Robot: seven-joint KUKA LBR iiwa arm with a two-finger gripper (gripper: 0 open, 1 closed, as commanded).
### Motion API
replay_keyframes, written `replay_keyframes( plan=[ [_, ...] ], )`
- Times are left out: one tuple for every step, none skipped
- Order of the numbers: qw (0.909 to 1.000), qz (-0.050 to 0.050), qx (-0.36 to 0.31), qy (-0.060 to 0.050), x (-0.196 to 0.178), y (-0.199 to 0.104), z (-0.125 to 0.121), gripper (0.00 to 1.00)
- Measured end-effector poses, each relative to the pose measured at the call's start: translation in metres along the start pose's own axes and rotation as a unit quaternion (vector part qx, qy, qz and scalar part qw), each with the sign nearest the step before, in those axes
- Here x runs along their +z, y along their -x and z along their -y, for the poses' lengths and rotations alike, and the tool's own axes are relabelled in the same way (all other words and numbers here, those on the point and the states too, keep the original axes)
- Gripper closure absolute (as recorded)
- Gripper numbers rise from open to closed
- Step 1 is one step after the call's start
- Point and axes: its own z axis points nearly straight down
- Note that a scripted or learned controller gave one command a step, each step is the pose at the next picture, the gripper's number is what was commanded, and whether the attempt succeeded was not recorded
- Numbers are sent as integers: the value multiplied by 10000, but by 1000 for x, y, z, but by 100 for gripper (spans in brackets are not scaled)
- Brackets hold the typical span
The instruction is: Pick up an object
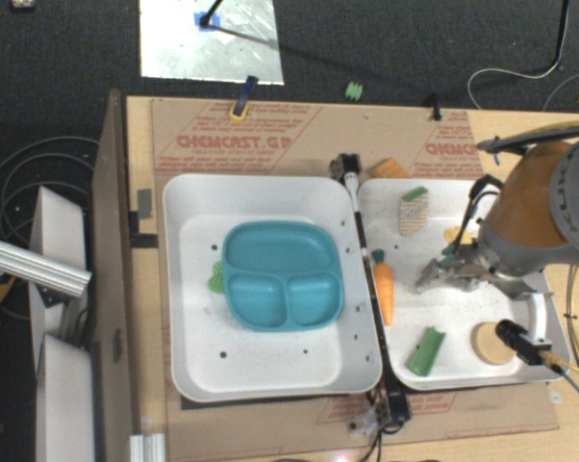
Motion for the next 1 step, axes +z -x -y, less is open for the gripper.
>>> replay_keyframes(
  plan=[
    [10000,-19,-52,-66,-2,30,-119,0]
  ],
)
